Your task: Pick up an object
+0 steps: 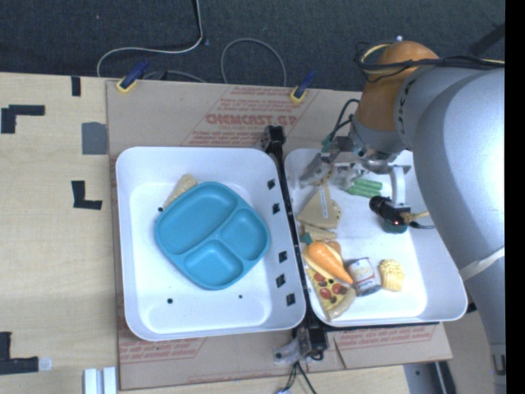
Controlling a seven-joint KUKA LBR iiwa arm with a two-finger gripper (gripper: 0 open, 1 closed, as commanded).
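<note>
White right bin (443, 298): jaws (328, 167), state unclear, hover near its upper-left rim.

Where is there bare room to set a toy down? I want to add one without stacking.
Left bin: bare floor below the blue tray, along the near wall. Right bin: a bare strip right of the corn, toward the far-right rim. Crowded: the right bin's left side, where the carrot, pizza slice and can bunch.
</note>
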